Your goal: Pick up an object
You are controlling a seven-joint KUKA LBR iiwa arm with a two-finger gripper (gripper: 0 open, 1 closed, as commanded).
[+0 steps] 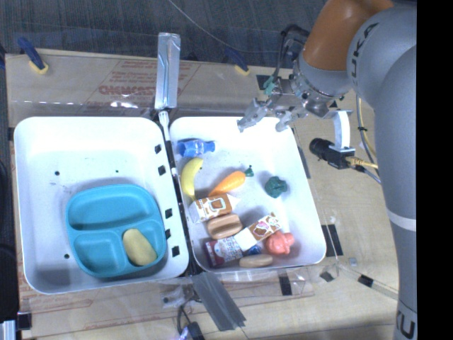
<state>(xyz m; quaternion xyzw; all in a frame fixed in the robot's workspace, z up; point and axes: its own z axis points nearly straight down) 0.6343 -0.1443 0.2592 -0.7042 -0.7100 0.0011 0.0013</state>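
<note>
Objects – one banana [189,176], one carrot [228,182], one potato [139,246] – fingers [247,121] spread, empty

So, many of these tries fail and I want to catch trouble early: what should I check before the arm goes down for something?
1. Pincer carries nothing: ok, nothing between its fingers.
2. Pincer over the right bin: not ok, it hangs at the far rim.
3. Something stands free to take: ok, the green piece lies alone.
4. Crowding: not ok near the front, where the bun, cartons and pink toy touch.
5. Left bin's blue tray holds the potato: ok.
</note>
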